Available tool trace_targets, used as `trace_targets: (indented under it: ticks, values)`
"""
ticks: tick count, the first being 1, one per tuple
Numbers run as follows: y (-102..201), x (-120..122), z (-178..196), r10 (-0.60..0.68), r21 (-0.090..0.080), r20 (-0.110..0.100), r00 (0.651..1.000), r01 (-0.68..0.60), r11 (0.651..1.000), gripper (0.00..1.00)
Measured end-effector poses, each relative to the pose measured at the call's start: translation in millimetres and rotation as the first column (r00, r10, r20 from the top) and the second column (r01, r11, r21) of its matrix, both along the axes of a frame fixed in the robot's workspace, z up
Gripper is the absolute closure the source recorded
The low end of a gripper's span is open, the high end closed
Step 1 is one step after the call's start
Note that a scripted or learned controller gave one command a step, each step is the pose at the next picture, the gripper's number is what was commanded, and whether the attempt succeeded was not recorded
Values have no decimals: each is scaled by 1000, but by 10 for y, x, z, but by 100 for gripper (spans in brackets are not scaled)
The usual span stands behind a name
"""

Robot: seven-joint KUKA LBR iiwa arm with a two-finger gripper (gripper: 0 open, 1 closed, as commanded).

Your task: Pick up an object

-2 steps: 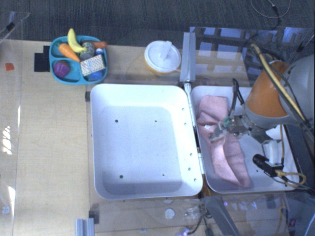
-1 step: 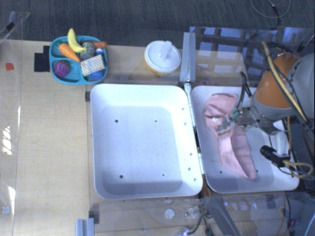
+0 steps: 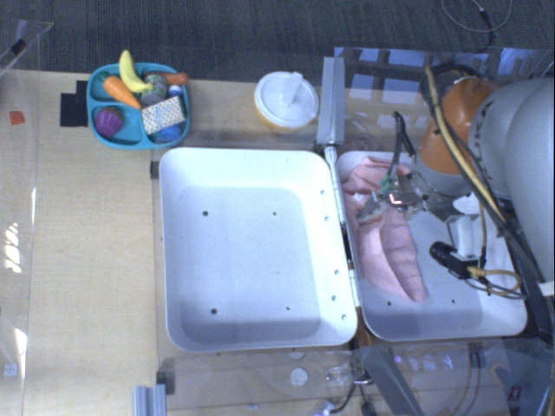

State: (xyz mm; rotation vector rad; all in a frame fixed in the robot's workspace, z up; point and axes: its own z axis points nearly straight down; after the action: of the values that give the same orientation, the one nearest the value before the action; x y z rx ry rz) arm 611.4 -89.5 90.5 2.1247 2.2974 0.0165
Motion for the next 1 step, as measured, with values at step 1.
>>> trace_targets:
  ticks: [1]
  values:
    - [-348, 556, -16, 139, -3, -5, 990, -139, 990, 0]
